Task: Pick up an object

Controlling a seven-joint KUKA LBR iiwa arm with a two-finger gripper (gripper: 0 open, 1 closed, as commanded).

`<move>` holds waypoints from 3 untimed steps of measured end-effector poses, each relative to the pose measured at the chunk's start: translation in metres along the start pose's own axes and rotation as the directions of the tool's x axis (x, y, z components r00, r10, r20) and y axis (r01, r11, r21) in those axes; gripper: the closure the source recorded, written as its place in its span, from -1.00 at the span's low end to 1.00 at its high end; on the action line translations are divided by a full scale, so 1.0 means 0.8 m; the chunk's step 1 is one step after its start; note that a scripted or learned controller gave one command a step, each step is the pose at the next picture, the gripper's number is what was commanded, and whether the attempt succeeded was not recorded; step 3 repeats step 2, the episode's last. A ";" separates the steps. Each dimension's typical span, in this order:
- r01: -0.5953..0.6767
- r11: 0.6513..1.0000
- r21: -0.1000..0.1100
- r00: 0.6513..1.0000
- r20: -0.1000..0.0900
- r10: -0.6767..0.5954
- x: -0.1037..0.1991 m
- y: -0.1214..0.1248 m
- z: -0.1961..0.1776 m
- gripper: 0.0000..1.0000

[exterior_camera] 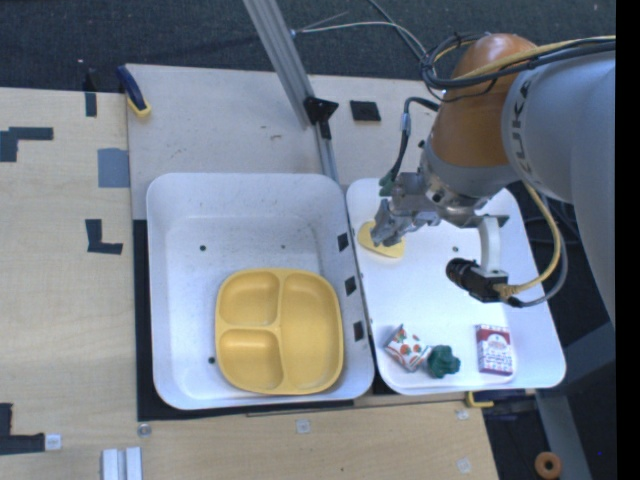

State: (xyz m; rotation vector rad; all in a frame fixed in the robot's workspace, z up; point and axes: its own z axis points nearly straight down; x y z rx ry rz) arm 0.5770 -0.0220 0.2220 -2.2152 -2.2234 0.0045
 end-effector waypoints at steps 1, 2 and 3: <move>0.002 1.000 -0.001 1.000 -0.001 -0.002 0.064 -0.017 -0.013 1.00; 0.003 1.000 0.000 1.000 0.000 -0.003 0.132 -0.038 0.003 1.00; 0.003 1.000 0.000 1.000 0.000 -0.003 0.132 -0.038 0.003 1.00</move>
